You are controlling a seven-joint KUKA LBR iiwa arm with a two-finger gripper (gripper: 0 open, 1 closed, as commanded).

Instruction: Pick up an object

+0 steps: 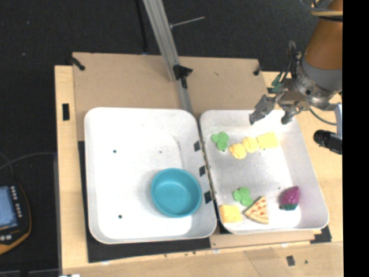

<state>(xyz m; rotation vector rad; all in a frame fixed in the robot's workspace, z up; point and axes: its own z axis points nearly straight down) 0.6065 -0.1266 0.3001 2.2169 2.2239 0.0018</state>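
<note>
My gripper (272,115) hangs over the far edge of the right bin (260,165), fingers spread open with nothing between them. Just below it in that bin lie a yellow block (267,140) and two small yellow pieces (244,148), with a green piece (220,140) to their left. Near the bin's front edge sit another green piece (242,195), a yellow wedge (230,213), a pizza slice toy (258,210) and a purple toy (289,197).
The left bin (115,166) holds a blue bowl (174,191) near its front right corner. A grey metal pole (164,36) slants up from between the bins at the back. A handheld pendant (10,209) lies at the far left.
</note>
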